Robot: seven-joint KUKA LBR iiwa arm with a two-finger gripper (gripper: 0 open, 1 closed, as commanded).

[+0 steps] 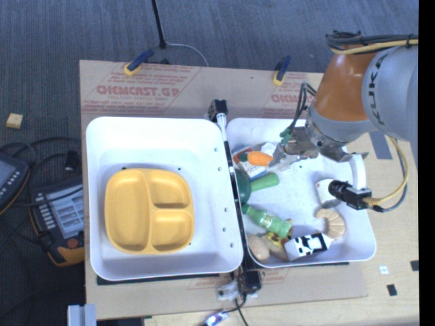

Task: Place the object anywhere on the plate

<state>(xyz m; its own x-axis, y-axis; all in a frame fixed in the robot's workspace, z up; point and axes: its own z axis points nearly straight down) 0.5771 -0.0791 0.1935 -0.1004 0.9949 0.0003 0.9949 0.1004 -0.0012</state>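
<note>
Inside the right bin (363, 246), orange carrot (258, 159) lengthwise left-right beside the claw (285, 151), grip state unclear.

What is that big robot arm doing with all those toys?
The robot arm reaches into the right bin, where a pile of toys lies. Its gripper is low beside an orange carrot and a green bottle. The yellow plate sits in the left bin, waiting for a toy. No toy is on it yet.
</note>
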